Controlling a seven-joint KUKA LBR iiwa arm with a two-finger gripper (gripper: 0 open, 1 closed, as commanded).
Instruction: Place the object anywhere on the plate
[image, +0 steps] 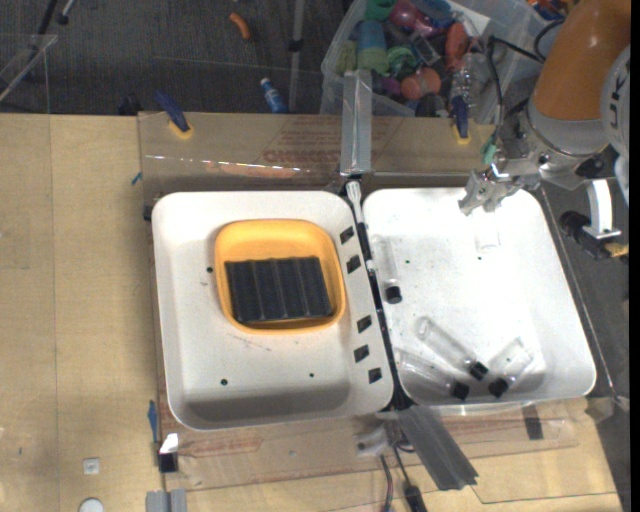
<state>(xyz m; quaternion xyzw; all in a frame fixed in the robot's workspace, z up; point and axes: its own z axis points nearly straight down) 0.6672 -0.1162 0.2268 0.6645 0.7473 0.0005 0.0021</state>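
Note:
An orange-yellow plate (275, 231) rests in the left white bin (190, 370). A black ridged rectangular object (278, 288) lies flat on the plate, covering most of its floor. My gripper (483, 196) hangs over the far edge of the right bin (562, 300), well to the right of the plate. It is open with nothing between its fingers. The grey arm with its orange band (585, 60) rises from it toward the upper right.
Several clear vials with black caps lie in the right bin: one (385, 272) by the divider, others (445, 348) (508, 362) near the front. A small clear piece (487, 240) lies below the gripper. A crate of coloured toys (420, 45) stands behind the bins.

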